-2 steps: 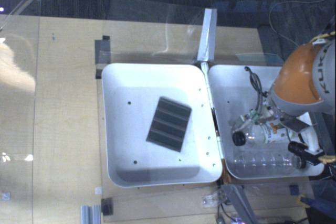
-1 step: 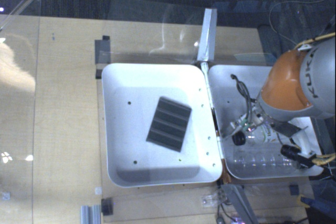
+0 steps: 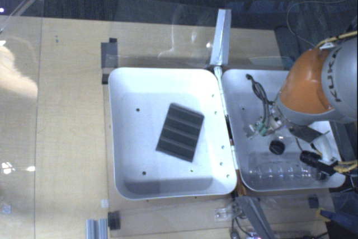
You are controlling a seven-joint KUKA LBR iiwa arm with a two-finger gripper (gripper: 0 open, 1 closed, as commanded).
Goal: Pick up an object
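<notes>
Object: a dark grey ribbed rectangular block point(image 3: 180, 132), lying flat and turned at a slant, near the middle of the left bin; it touches no wall and nothing rests on it.
Left bin: a shallow white bin point(image 3: 126, 92) with rounded corners; a few small dark dots mark its floor around the block.
Right bin: a second white bin point(image 3: 239, 87) just beside the first, sharing the central divide; a clear ridged plastic item point(image 3: 278, 170) lies along its near edge, faint against the white floor.
Gripper: the gripper point(image 3: 263, 127) hangs over the right bin, left of the wrist, well apart from the block; small green and metallic parts show at its tip, too small and cluttered to resolve.
Gripper state: cannot tell whether the tool is wide or narrow; nothing can be made out in its grasp.
Arm: grey with an orange band point(image 3: 302, 89), entering from the right and covering the upper right part of the right bin.
Cables: thin dark leads point(image 3: 256, 88) run down from the wrist towards the tool.
Bench: pale wood surface point(image 3: 61, 137) around both bins.
Guard: a metal bar point(image 3: 220, 42) stands behind the joint between the bins.
</notes>
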